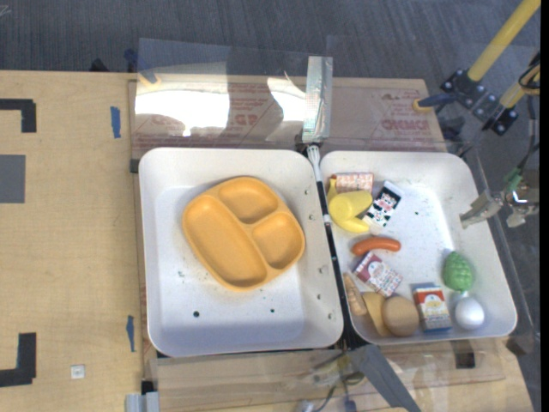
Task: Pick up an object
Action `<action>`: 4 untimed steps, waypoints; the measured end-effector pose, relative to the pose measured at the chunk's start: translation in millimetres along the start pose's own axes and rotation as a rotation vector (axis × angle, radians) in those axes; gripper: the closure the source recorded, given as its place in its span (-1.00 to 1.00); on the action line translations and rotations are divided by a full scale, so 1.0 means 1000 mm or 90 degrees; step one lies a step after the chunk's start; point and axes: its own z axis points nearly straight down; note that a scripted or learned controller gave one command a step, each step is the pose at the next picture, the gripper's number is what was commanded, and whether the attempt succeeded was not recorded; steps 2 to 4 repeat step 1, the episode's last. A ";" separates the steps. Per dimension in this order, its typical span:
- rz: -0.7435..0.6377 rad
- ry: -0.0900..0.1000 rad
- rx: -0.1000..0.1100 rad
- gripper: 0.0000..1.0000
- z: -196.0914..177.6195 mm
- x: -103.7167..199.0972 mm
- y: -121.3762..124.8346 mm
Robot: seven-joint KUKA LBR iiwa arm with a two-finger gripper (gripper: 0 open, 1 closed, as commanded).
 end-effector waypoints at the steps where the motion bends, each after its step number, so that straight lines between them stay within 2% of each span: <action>1: -0.059 0.002 0.002 -1.00 0.041 0.090 0.021; 4: -0.059 0.002 0.002 -1.00 0.041 0.090 0.021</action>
